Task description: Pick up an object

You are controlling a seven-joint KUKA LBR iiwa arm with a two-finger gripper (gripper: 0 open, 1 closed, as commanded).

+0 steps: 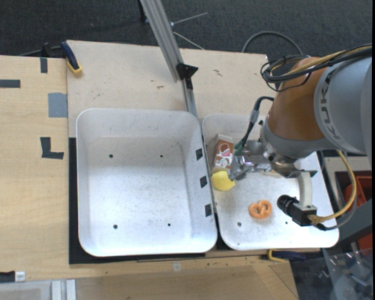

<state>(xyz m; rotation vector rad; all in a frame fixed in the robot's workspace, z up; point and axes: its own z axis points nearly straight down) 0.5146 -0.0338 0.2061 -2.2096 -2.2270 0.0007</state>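
The right bin holds three objects. A yellow lemon-like ball lies near the bin's left wall. Just behind it sits a small brown and white carton. An orange pretzel-shaped piece rests nearer the front. My gripper hangs low over the bin's left part, right beside the yellow ball and the carton's near end. The arm's grey and orange wrist covers the back right of this bin.
The left bin is wide with a speckled white floor. A slanted metal pole runs from the top down to the divider between the bins. Black cables loop around the arm at the right.
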